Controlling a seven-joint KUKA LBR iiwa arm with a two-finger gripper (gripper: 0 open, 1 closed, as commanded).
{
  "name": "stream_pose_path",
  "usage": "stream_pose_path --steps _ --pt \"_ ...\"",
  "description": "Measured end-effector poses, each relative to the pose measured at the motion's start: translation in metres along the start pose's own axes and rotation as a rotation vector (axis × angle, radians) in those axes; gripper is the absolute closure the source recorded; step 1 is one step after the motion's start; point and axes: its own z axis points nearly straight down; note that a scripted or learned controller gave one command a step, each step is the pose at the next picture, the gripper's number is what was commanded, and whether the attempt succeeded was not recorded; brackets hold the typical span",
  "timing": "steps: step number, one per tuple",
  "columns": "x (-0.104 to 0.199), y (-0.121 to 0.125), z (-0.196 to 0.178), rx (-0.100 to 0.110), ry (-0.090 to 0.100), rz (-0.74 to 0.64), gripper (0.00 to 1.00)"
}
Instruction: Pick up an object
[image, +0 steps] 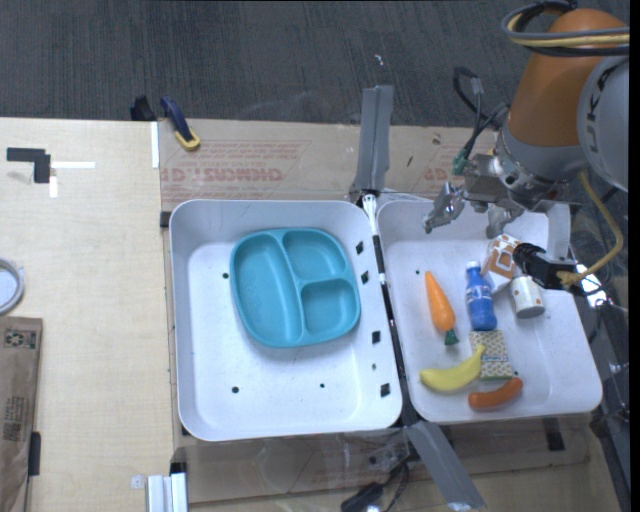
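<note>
Hovering: grey two-finger gripper (441, 213) over right white bin's (560, 400) back edge, nothing between fingers
Jaws: cannot tell
Nearest target: orange plastic carrot (439, 301), lying free

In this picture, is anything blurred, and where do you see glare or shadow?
Camera view: the bins and plate look sharp; light is even, with soft shadows beside the banana and carrot; the white can is washed out; the gripper looks slightly soft.
</note>
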Motion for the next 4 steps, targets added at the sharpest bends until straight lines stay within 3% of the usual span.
stream_pose_path --steps 1,2,3,4 --pt "-0.042 0.003 0.099 0.002 0.0 0.137 0.0" --pt "-0.058 -0.044 0.151 -0.004 0.002 0.08 0.0" --pt "-0.062 -0.042 0.138 -0.011 -0.002 0.087 1.0" --pt "-0.011 -0.065 -0.008 0.0 0.0 0.113 1.0"
